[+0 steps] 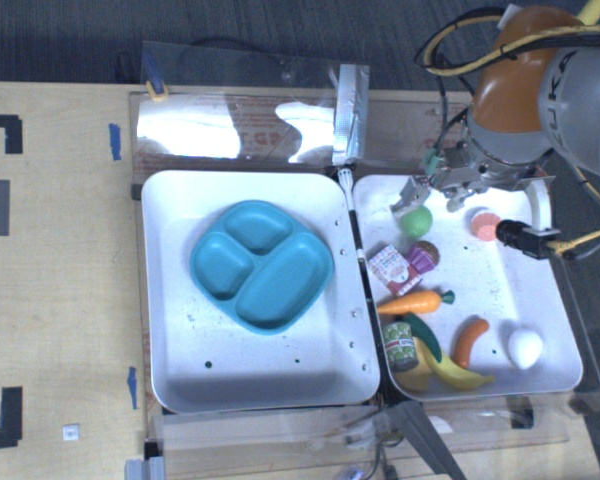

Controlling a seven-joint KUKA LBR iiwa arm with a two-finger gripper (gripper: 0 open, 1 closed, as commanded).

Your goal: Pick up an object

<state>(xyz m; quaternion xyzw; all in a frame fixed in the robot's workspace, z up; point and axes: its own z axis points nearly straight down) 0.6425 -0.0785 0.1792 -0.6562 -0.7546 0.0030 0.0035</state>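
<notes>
The right bin (555, 298) holds several small items: a green ball (417, 221), a pink round piece (485, 227), a red-and-white packet (388, 266), a purple piece (424, 257), a carrot (412, 303), an orange sausage (468, 339), a white egg (525, 348), a banana (452, 370) and a green-labelled can (402, 345). My gripper (435, 196) hangs over the bin's far left part, just above and behind the green ball. Its fingers (413, 190) are spread open with nothing between them.
The left bin (170, 298) bears a blue divided plate (263, 265). A metal divider (349, 118) stands behind the seam between the bins. The arm's orange band (515, 78) and yellow cables (460, 43) loom over the right bin's far edge.
</notes>
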